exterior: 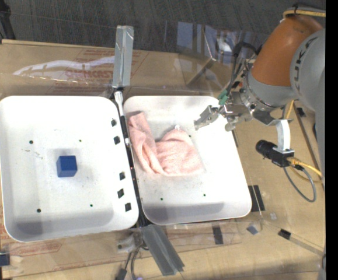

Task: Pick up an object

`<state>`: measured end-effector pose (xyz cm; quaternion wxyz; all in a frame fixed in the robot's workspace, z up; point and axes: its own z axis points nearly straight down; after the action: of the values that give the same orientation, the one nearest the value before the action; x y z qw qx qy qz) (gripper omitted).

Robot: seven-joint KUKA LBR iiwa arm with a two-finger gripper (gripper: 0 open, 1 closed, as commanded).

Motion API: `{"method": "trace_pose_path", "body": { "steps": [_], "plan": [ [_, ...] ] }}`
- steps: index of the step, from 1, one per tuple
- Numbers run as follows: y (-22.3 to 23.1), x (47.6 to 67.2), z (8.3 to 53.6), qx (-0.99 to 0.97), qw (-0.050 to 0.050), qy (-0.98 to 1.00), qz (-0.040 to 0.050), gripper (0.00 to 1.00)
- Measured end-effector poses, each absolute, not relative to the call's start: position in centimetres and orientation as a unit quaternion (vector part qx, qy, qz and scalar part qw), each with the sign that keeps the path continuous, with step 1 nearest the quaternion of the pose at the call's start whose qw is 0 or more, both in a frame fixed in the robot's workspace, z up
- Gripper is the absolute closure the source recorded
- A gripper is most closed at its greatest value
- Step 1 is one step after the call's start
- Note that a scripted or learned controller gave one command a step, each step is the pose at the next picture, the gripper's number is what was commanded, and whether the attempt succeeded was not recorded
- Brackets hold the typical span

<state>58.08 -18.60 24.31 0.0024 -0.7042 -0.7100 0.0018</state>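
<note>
Where pink cloth [163,149] lies, pincer [206,116] beside.

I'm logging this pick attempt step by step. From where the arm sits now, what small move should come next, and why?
Probably shift the gripper toward the pink cloth and lower it. The gripper hangs over the right bin's upper right corner, beside the cloth rather than above it, with nothing between its jaws. The cloth is the nearest object; the blue cube lies in the other bin.
</note>
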Motion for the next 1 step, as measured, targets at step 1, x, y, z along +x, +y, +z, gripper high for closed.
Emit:
{"method": "trace_pose_path", "body": {
  "steps": [1],
  "plan": [
    [-19.29, 59.16, 9.23, -0.701, 0.000, -0.714, 0.0001, 0.00]
  ]
}}
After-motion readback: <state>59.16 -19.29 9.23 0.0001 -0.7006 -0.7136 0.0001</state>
